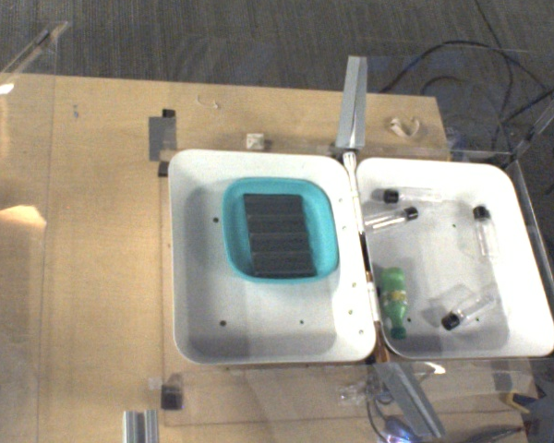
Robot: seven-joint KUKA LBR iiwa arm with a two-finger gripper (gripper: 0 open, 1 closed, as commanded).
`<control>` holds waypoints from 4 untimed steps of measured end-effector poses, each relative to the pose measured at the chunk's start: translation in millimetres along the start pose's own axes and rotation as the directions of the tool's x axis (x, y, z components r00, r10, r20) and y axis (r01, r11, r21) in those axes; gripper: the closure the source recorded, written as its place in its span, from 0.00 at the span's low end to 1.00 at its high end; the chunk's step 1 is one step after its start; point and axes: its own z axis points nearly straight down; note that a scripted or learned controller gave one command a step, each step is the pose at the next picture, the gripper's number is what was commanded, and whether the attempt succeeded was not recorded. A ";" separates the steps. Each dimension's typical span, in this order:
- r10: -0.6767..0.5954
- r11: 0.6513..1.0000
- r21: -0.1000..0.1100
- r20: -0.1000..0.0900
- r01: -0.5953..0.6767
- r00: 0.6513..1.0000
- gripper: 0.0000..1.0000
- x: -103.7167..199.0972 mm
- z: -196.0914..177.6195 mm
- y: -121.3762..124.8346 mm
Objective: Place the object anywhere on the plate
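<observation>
Square teal plastic plate (280, 229) sitting in the left white bin (194, 321), dark ridged block (279, 235) lying on it, green bottle (392, 301) resting right of the plate, clear tubes (397, 216) lying nearby.

No legible text, labels, brands or numbers anywhere; any print on objects too small to read.

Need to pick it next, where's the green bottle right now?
The small green plastic bottle lies in the right white bin, against its left wall, near the front.
</observation>
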 end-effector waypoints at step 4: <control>0.000 1.000 0.000 0.000 0.000 1.000 0.00 0.1 0.1 -0.2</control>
